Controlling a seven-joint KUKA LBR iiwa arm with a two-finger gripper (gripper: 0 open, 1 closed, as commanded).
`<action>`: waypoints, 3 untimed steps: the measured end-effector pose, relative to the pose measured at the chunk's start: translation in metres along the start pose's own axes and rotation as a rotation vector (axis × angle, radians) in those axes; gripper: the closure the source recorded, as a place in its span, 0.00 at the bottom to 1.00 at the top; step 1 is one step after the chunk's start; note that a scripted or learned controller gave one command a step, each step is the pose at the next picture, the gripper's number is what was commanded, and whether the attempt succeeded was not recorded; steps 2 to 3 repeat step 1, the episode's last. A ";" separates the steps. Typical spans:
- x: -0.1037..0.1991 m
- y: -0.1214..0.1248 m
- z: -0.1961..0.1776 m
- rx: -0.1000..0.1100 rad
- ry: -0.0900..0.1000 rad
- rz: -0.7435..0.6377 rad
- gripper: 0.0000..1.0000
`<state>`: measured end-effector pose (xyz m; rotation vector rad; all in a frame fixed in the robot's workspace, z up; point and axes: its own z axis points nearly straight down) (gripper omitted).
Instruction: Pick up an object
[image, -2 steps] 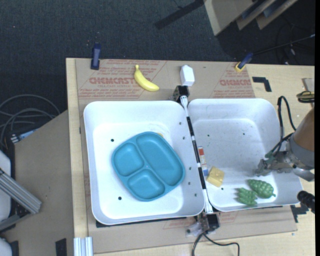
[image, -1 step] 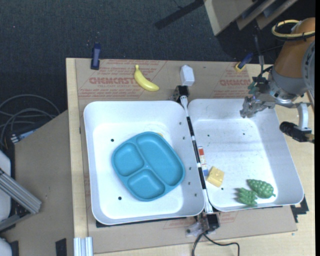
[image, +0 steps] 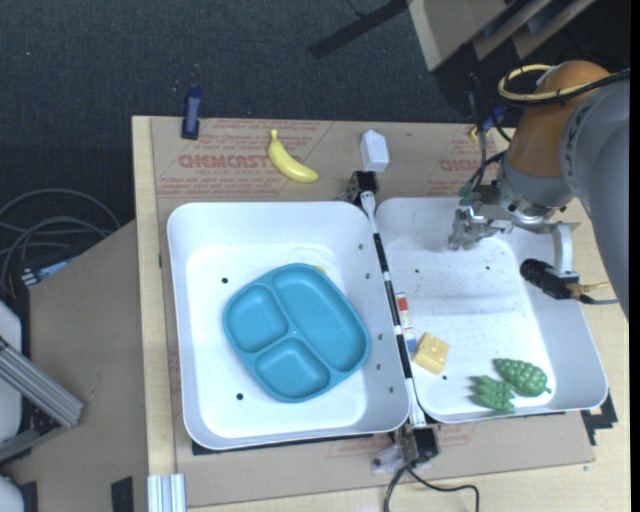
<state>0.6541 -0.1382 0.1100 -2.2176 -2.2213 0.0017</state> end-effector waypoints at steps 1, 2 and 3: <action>-0.001 0.000 -0.001 -0.001 -0.001 0.001 0.00; -0.001 0.000 -0.001 -0.001 -0.001 0.001 0.00; -0.001 0.000 -0.001 -0.001 -0.001 0.001 0.00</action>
